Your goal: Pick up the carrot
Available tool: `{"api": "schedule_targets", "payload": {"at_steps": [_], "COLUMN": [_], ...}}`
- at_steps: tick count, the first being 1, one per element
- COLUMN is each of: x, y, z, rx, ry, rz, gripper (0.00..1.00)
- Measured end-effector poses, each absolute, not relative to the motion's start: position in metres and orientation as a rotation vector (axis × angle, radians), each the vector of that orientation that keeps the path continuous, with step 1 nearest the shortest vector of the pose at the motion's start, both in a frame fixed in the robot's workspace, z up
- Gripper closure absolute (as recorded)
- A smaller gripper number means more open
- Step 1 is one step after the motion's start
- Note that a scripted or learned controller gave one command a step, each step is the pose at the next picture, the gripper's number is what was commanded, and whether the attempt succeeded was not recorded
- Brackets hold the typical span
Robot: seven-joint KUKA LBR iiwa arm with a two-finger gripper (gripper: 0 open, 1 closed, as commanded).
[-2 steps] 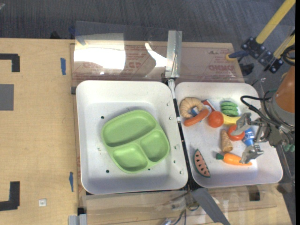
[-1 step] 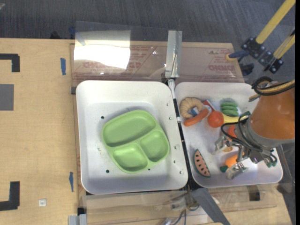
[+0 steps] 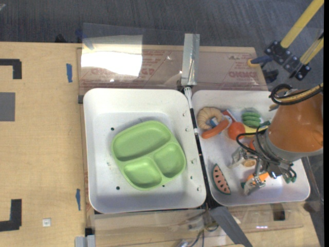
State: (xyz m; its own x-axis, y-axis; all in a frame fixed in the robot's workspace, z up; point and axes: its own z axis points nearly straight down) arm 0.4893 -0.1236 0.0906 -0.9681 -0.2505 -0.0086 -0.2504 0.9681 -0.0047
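Where bins meet, carrot (image 3: 215, 130) — right bin (image 3: 303, 192)

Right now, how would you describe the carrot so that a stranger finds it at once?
Look in the right white bin, at its upper left corner in the camera view. Just below the tan ring-shaped pastry lies the carrot: a slim orange stick, unlike the round orange piece to its right.

Bright, even overhead light; glare whitens the clear panel (image 3: 110, 60) at far left; focus slightly soft.
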Motion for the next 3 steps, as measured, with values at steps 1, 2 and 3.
{"api": "schedule_targets", "payload": {"at_steps": [1,2,3], "x": [0.493,0.492,0.493], "y": [-0.149,-0.125,-0.152], "z": [0.09,0.091,0.09], "rx": [-0.301,-0.92,-1.437], "ry": [3.111,2.986,2.773], "rz": [-0.002,-0.013,-0.013], "gripper": [0.0,0.0,0.0]}}
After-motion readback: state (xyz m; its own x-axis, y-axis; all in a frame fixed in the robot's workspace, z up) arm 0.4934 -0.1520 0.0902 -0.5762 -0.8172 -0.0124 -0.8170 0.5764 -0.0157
